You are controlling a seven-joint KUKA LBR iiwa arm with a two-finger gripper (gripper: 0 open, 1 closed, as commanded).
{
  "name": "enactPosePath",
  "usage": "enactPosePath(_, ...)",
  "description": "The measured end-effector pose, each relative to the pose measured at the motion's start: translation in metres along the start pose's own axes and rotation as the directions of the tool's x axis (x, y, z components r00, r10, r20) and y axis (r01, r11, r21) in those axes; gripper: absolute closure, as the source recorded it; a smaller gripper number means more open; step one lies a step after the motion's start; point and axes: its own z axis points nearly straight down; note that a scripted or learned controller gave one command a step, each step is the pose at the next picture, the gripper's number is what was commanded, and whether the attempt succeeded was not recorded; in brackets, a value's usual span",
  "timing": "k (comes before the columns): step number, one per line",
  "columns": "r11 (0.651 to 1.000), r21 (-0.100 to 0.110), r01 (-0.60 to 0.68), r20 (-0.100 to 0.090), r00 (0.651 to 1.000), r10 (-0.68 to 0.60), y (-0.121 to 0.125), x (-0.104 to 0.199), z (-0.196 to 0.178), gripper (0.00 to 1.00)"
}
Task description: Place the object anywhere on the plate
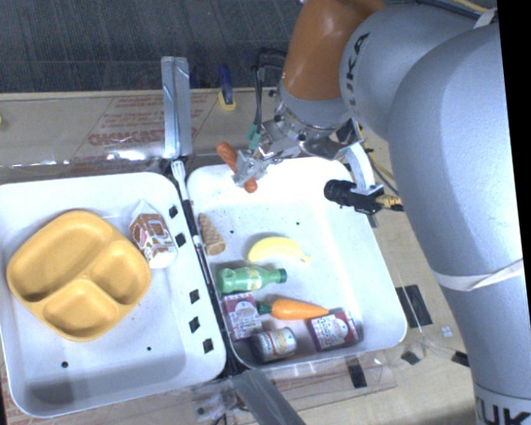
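Big grey arm of mine is what sits closest to the lens, bulking up the right side and cut off at the frame edge, orange band above the wrist up top. Next down in size, two shallow white plastic bins: the left bin holds the yellow three-compartment plate, and a small brown-and-white packet sits just beside the plate's right rim, not on it. The right bin has the clutter: a yellow banana, a green bottle on its side, an orange carrot, a dark red pouch, a small jar, a red-labelled packet and a tan cone-like thing by the divider.

My gripper hangs over the right bin's far edge, closed on a small red-orange sausage-like piece that pokes out up-left, with a red bit at the bottom. I reckon that's the object, so it's lifted and well apart from the plate, needing a carry leftward over the divider. Honestly the fingertips are a blur of metal, so how secure the grip is I can't say.
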Motion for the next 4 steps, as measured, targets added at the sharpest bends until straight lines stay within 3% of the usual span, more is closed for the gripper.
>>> enactPosePath(1,1.0,0.001,0.016,0.001,1.0,-0.016,-0.051,0.067,0.013,1.0)
enactPosePath(2,0.964,0.0,0.267,0.001,0.964,-0.267,-0.041,0.085,0.013,1.0)
enactPosePath(3,0.937,0.0,0.349,0.001,0.937,-0.349,-0.057,0.151,0.01,1.0)
enactPosePath(4,0.937,0.0,0.348,0.002,0.937,-0.348,-0.057,0.151,0.01,0.0)
